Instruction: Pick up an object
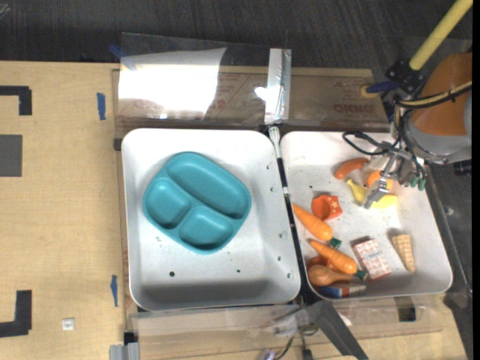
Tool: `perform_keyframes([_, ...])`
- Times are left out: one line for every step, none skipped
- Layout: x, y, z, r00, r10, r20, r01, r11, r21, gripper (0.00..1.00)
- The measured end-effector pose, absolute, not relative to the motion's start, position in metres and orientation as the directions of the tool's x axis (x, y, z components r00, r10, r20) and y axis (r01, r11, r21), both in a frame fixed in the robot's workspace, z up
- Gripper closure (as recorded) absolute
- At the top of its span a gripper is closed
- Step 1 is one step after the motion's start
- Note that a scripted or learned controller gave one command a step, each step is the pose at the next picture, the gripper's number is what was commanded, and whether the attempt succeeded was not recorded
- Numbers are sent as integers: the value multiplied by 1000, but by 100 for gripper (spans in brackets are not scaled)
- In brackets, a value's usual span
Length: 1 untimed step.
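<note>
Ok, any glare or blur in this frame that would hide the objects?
Camera view: strong glare washes out the clear panel behind the left bin; the toys in the right bin are evenly lit and readable; the gripper looks slightly soft among cables.

Grey arm (439,122) reaching in from the right, orange-banded wrist bent down, gripper (386,177) low, pointing left

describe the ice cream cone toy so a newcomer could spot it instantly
Start at the right-hand white bin, the one crowded with toy food. Go to its near right corner, just right of the small pink-and-white box. The cone is the tan, waffle-textured taper lying flat, unlike the smooth orange carrots further left.
</note>
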<state>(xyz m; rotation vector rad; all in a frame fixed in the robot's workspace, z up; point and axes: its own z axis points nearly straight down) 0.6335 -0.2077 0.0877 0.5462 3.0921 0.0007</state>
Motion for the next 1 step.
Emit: perform_keyframes([636, -165, 88, -949, 317, 0, 317, 949, -1, 0])
